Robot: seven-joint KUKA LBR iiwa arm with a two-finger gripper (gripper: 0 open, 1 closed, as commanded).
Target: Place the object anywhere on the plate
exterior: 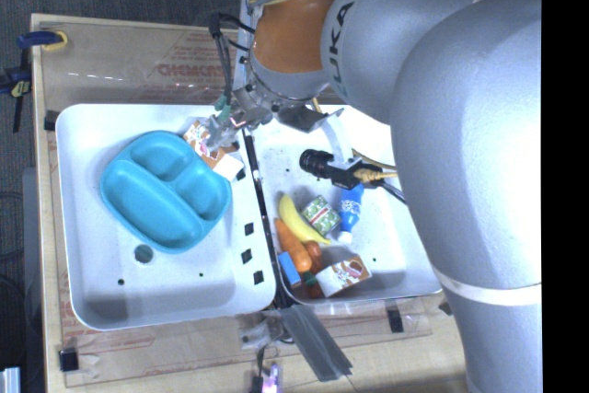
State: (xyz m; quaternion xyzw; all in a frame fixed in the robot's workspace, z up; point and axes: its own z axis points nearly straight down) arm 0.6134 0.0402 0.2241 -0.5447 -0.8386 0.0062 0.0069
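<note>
1. The surface [110,41] carries two white bins side by side.
2. The grey arm [460,106] reaches across the right bin [396,271].
3. A blue plate [161,189] lies in the left bin [83,271].
4. The pincer [221,126] hangs at the plate's far right edge; a small carton [197,139] sits at its tip, touching the plate rim. Whether it is gripped, I cannot tell.
5. A banana [296,221] lies in the right bin.

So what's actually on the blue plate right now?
The blue plate shows three bare compartments with nothing lying in them. A small printed carton sits at its upper right rim beneath the claw; whether it rests on the plate is unclear.
</note>
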